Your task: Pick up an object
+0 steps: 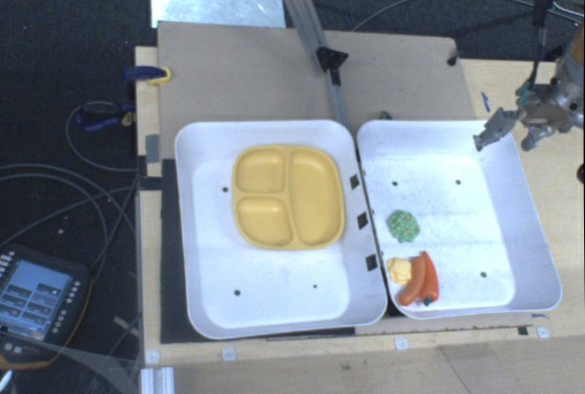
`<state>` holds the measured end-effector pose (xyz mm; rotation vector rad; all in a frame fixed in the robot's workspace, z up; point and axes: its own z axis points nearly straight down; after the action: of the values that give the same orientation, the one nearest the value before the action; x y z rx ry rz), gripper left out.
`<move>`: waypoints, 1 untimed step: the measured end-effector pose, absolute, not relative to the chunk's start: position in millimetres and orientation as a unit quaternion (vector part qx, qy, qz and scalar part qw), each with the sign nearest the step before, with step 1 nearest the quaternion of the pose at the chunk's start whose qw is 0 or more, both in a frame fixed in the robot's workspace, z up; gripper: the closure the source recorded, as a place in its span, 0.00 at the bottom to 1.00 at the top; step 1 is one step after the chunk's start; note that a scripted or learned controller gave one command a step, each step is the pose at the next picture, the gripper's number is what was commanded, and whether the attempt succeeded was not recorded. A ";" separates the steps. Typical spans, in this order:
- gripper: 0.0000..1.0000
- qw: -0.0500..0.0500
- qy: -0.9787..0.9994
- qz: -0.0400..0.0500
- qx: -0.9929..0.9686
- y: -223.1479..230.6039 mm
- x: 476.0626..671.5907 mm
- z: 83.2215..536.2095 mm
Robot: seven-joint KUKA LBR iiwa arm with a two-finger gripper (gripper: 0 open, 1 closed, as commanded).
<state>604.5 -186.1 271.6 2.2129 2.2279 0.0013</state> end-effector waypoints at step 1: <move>0.00 0.001 0.710 0.000 0.704 -186.0 604.5 271.6</move>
<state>604.5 -186.0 271.6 2.2120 2.2286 0.0007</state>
